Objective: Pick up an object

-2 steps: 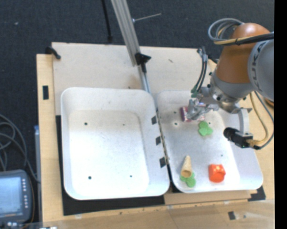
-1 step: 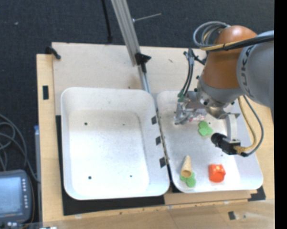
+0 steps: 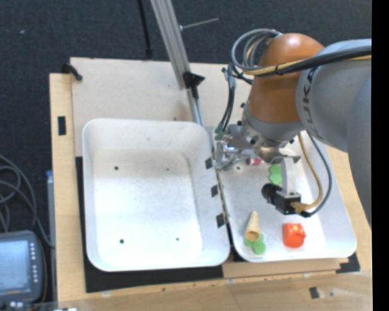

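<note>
The arm reaches in from the right, and its orange band and wrist hang over the back of the right bin (image 3: pixel 330 238). The gripper (image 3: pixel 262 157) points down into that bin, mostly hidden under the wrist. A small pink piece (image 3: pixel 252 162) and a green object (image 3: pixel 275 173) lie just beneath it. Nearer the front of the same bin lie a tan cone (image 3: pixel 253 223), a green round piece (image 3: pixel 257 243) touching it, and a red-orange object (image 3: pixel 294 234).
The left bin (image 3: pixel 90 173) sits beside the right one, the two rims meeting near the middle. A slanted metal rail (image 3: pixel 175 44) rises behind the bins. Black cables loop from the wrist over the right bin. A monitor (image 3: pixel 10 267) stands at the lower left.
</note>
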`<state>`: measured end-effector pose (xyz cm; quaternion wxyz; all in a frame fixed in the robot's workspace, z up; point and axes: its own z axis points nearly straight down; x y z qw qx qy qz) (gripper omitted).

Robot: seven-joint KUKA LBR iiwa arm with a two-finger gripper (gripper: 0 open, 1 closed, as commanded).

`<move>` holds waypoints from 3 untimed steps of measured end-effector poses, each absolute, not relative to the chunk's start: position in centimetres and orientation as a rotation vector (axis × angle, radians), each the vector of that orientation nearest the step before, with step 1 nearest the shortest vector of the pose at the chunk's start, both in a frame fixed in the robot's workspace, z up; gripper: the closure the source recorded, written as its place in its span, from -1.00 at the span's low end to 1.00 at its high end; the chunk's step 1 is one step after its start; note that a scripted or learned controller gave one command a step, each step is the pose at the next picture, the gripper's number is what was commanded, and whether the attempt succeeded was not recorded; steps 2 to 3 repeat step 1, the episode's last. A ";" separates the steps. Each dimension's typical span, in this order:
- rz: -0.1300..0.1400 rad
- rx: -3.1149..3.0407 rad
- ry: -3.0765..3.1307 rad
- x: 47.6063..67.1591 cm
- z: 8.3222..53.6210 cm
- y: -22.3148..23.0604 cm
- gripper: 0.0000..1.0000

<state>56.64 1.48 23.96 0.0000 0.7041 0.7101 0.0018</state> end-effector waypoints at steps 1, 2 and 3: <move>0.006 2.212 2.230 55.6 25.1 6.5 1.00; 0.006 2.212 2.230 55.6 25.1 6.5 1.00; 0.006 2.212 2.230 55.6 25.1 6.5 1.00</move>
